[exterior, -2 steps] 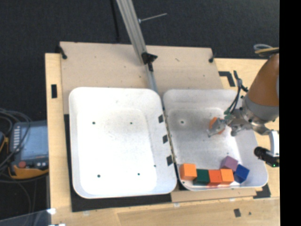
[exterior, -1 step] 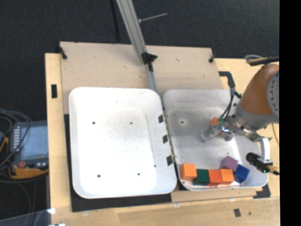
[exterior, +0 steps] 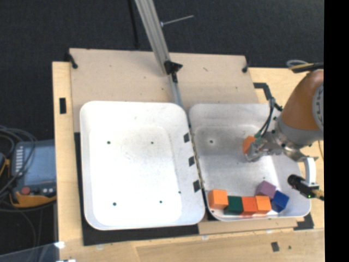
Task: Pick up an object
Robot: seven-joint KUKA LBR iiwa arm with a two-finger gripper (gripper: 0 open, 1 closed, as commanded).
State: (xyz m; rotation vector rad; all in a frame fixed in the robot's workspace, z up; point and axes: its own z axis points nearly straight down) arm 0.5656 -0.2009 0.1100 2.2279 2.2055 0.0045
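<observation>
Two bins sit before me; in the right bin my gripper hangs low with an orange block at its tip. I cannot tell the block's long axis, nor whether it is gripped.

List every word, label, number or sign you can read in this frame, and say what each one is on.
No text is readable in this frame.
Handheld control unit at the left edge: its screen and buttons are too blurred to read.
Blocks in the right bin: plain coloured faces, with no markings visible.
Left bin: dark dots, no lettering.
Arm's orange band: no visible lettering.
</observation>
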